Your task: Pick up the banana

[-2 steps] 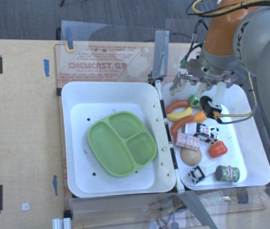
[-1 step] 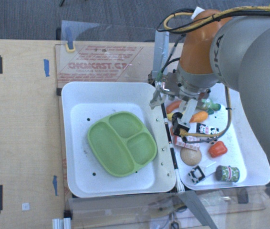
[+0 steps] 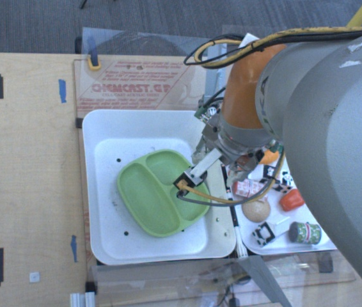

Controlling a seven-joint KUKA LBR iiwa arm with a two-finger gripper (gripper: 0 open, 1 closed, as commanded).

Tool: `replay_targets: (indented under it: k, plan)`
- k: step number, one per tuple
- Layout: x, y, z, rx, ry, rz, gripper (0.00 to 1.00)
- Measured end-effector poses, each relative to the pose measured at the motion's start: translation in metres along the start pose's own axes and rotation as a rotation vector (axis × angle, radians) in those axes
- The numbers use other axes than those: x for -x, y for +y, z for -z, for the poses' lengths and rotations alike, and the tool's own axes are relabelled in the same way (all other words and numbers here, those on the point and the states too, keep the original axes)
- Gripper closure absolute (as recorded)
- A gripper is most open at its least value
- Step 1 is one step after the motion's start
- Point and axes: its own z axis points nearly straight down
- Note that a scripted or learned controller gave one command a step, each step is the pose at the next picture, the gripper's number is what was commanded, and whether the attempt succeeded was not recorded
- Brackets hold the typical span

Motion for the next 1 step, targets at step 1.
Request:
replay_targets:
  k: [1]
  plan:
    - [-0.0086, 0.0603, 0.0484, 0.005, 0.002, 0.041, 0.0]
